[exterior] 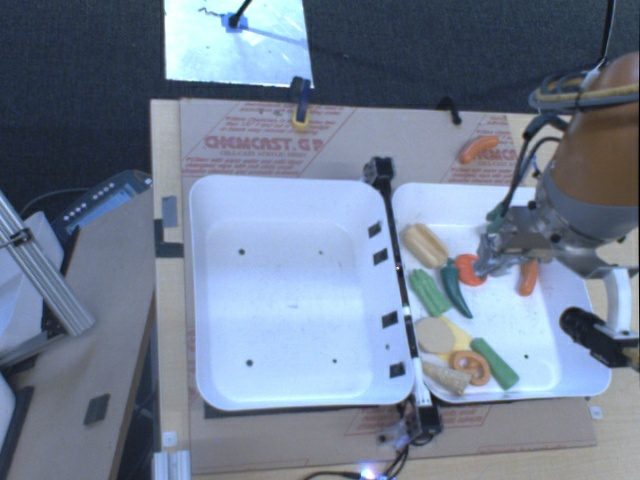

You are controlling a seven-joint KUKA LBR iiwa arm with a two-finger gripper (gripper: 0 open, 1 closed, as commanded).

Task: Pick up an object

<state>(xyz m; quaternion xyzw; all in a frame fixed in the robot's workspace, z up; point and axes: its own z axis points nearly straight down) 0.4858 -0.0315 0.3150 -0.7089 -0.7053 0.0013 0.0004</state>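
Hand [487, 260] low over tomato [470, 271], perhaps touching.

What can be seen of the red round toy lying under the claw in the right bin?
The red round plastic-looking toy, perhaps a tomato, lies on the floor of the right shallow white bin, near its middle. Its surface looks smooth and evenly red-orange. The dark green pointed pepper-shaped toy lies against its left side, tip pointing down the picture. The grey metal claw sits right over its upper right edge and hides part of it, so whether they touch cannot be told.
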